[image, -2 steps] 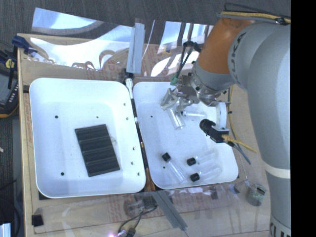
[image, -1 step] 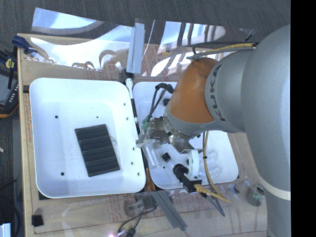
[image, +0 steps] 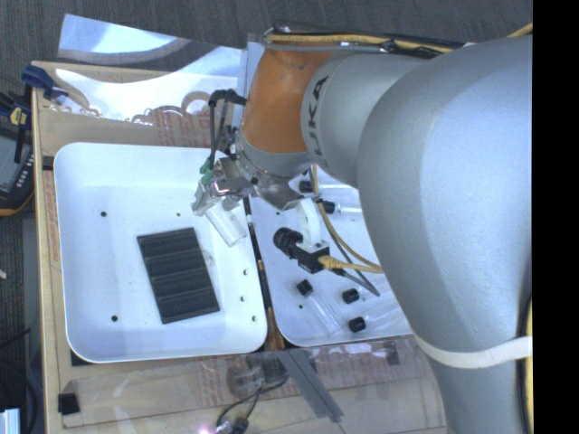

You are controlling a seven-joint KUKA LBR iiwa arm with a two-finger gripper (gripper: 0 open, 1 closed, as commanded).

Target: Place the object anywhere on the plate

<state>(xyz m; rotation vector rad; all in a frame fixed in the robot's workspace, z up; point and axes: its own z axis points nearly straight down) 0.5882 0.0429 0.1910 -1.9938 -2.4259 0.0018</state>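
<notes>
The plate (image: 178, 275) is a dark grey ribbed rectangle lying flat in the left white bin (image: 90, 242), a little left of its centre. My gripper (image: 221, 213) hangs over the right part of that bin, just above and to the right of the plate's upper right corner. It looks pale, with a small green mark on its body. I see nothing clearly held in it. Several small black objects lie in the right bin (image: 298, 333): a rounded one (image: 287, 240) near the divider and blocks (image: 305, 287) (image: 350, 295) further down.
The arm's orange band (image: 276, 98) and big grey link (image: 434, 179) cover most of the right bin. A yellow-tipped cable (image: 335, 262) trails across that bin. Wooden bench edge (image: 136, 125) runs behind the bins; a dark device (image: 14, 165) sits at far left.
</notes>
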